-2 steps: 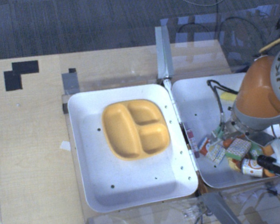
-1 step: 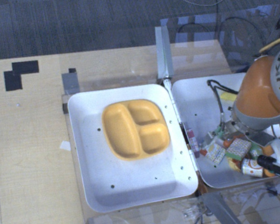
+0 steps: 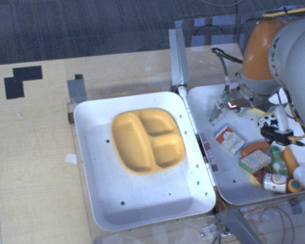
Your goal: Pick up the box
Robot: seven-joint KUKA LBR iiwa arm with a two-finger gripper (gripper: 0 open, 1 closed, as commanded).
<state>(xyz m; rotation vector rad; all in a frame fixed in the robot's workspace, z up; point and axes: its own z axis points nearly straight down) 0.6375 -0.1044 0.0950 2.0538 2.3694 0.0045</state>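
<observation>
The box [image 3: 229,139] is small, red and white, and lies flat in the right bin [image 3: 204,133], left of the bin's middle. My gripper [image 3: 224,106] hangs over the back part of that bin, a short way behind the box and apart from it. Nothing shows held in it. The grey arm with its orange band [image 3: 258,51] reaches in from the right and covers the bin's back right corner.
A yellow divided tray [image 3: 146,139] lies in the left bin [image 3: 104,199]. Several small items crowd the right bin's front right: a checkered block [image 3: 255,160], a red sausage shape [image 3: 255,147], a green bottle [image 3: 275,158], a can [image 3: 273,183], a white ball [image 3: 303,174].
</observation>
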